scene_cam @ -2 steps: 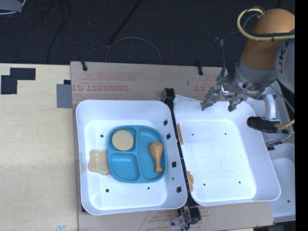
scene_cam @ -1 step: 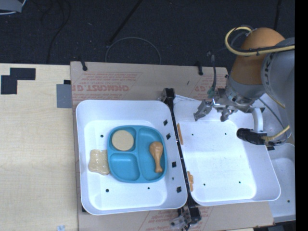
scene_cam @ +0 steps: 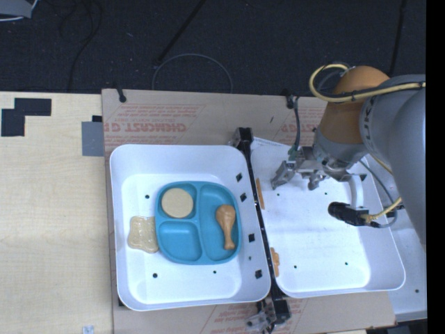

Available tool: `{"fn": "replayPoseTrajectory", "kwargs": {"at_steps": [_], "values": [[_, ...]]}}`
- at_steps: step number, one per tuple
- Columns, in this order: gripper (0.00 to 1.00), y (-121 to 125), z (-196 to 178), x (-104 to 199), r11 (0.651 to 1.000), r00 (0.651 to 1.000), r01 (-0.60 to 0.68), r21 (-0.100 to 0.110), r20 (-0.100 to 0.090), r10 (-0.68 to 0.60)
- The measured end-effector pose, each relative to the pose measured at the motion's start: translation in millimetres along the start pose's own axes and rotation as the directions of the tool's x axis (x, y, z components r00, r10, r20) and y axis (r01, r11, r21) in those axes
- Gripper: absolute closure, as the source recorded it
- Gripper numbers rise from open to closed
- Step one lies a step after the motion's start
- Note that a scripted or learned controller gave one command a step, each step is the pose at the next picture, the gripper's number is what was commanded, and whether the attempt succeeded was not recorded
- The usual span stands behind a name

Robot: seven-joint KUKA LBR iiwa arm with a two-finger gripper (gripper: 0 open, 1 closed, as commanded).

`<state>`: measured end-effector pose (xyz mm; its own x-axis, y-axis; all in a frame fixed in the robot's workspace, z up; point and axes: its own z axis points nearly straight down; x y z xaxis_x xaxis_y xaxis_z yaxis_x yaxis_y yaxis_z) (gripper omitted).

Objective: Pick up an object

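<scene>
In the left bin (scene_cam: 132, 284) lies a blue divided tray (scene_cam: 188, 245). A round tan biscuit (scene_cam: 176, 202) sits in its upper left compartment and a toy drumstick (scene_cam: 227, 223) in its right one. A pale toast-like piece (scene_cam: 142, 234) rests on the bin floor against the tray's left edge. My gripper (scene_cam: 297, 178) hangs over the upper left part of the right bin (scene_cam: 334, 270), well apart from all of these. Its fingers are spread open and hold nothing.
A black divider rail (scene_cam: 252, 207) runs between the two bins, with small orange pieces (scene_cam: 274, 260) beside it. A black part with a yellow cable (scene_cam: 350, 213) hangs from the arm over the right bin. The grey arm covers the bin's upper right.
</scene>
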<state>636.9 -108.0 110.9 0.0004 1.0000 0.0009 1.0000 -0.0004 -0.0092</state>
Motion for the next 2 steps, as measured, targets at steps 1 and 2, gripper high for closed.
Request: {"fn": "replayPoseTrajectory", "kwargs": {"at_steps": [1,2], "values": [[0.00,-0.4,25.1,1.9,1.000,1.000,0.000,-0.003,0.000,0.000],[1.00,-0.2,13.7,1.1,1.000,1.000,-0.003,-0.004,0.000,0.003]]}}
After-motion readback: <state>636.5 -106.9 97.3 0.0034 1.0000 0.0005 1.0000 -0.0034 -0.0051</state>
